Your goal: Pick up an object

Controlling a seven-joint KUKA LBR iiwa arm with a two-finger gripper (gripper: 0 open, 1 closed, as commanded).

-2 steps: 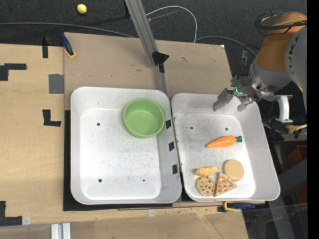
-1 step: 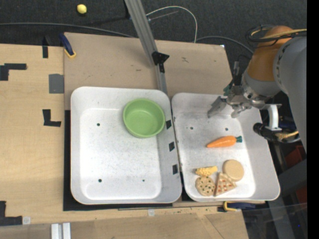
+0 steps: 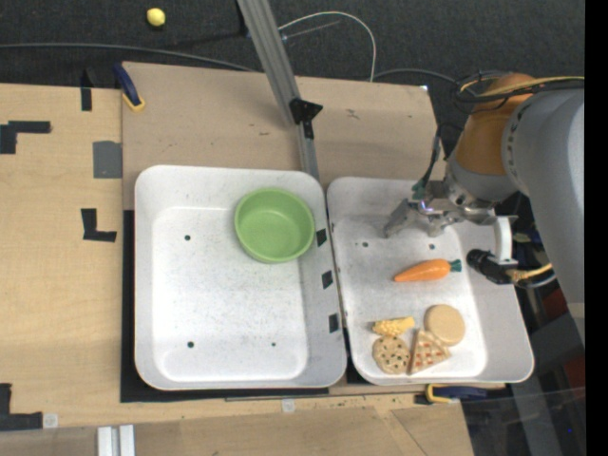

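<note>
Camera view looks down at a slant on a tan desk (image 3: 57, 255) carrying two shallow white bins side by side. The left bin (image 3: 190, 331) holds a green bowl (image 3: 275, 224), upright, in its upper right part, close to the wall it shares with the right bin (image 3: 503, 350).

The candidates for picking all lie in the right bin. A toy carrot (image 3: 423, 272) rests on its side near the middle, its green tip toward the arm. Lower down a small cluster sits together: a yellow corn piece (image 3: 393, 327), a round biscuit-coloured disc (image 3: 445, 324), a cookie (image 3: 389, 353) and a pizza slice (image 3: 428, 352), touching or nearly touching one another. That crowding would probably make a clean grasp there awkward; the carrot, lying apart, looks the easier target.

The arm reaches in from the right, and its pincer (image 3: 410, 218) hangs over the upper part of the right bin, above the carrot and apart from it. One dark finger (image 3: 397, 221) angles out to the left, so the fingers appear spread, with nothing between them. Judging by this, the pick is not yet made, and a descent toward the carrot seems the likely next step.
</note>
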